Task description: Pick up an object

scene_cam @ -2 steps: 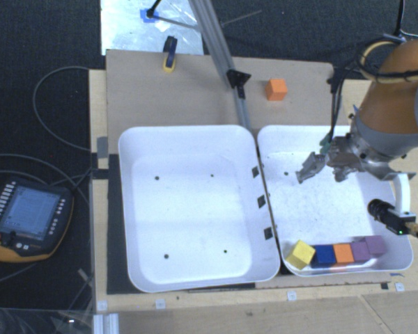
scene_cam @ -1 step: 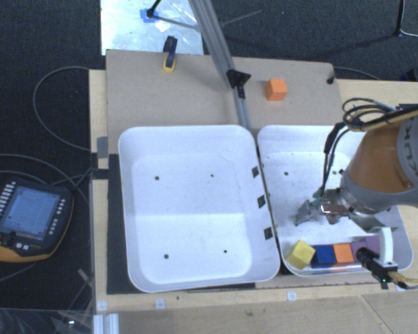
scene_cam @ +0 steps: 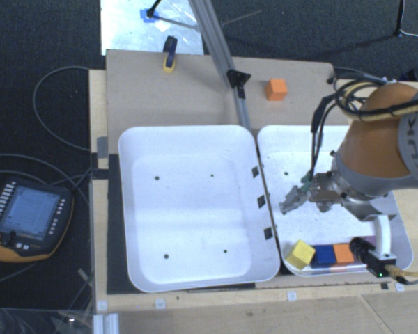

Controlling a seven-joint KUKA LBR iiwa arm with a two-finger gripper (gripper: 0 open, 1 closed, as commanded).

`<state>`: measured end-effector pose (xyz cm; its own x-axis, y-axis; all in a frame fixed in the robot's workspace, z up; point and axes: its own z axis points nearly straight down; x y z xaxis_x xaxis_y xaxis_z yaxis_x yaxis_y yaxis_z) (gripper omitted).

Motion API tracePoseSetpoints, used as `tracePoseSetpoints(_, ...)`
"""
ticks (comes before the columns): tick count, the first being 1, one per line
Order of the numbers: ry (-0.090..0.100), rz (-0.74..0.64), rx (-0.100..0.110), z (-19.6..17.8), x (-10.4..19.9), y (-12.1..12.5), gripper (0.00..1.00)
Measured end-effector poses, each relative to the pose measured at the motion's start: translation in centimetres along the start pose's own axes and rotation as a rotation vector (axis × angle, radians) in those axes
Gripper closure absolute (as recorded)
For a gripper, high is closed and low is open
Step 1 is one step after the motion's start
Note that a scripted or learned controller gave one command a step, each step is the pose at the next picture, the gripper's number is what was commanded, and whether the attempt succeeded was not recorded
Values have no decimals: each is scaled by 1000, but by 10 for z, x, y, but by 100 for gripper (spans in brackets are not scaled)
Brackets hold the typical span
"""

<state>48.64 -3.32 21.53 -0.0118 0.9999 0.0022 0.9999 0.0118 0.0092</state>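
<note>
Hand (scene_cam: 292, 202) hovers over the middle of the right bin (scene_cam: 285, 152); wide or narrow, can't tell from this angle. Yellow block (scene_cam: 301, 254), blue block (scene_cam: 325, 255) and orange block (scene_cam: 343, 253) sit in a tight row at that bin's front edge. Orange cube (scene_cam: 276, 89) lies on the desk (scene_cam: 195, 96), past the bin's far rim.

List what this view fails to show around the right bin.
Camera view, all three:
- Right bin: its right side is hidden under the arm.
- Orange block: right end covered by the arm.
- Blue block: too small to tell whether it touches the yellow block.
</note>
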Motion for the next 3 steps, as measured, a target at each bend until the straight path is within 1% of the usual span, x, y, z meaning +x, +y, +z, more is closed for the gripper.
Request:
tracePoseSetpoints(1,-2,4,-2,-72,5,1,0)
tracePoseSetpoints(2,-3,6,6,-57,1,20,0)
tracePoseSetpoints(3,-6,17,6,-64,-64,15,0)
